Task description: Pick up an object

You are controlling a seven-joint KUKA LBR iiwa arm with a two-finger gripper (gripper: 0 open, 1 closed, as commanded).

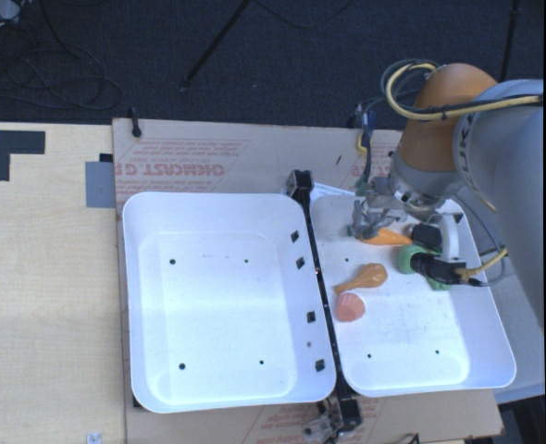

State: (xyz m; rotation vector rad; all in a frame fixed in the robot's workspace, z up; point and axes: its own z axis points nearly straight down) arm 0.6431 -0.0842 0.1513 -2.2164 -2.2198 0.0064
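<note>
My end effector (373,222) sits over the carrot (387,238) at the right bin's (495,359) twelve o'clock; its grip I cannot tell. It could skid against the wall.

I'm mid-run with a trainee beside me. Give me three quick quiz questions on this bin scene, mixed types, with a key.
1. True or false: the carrot lies in the left bin.
2. Which thing lies nearest the divider between the bins? A) green toy B) pink ball C) carrot
3. Fill in: the tool stands over the ____ end of the right bin, the end away from the camera.

Key: 1 false, it lies in the right bin, by the tool. 2 B. 3 far.
</note>
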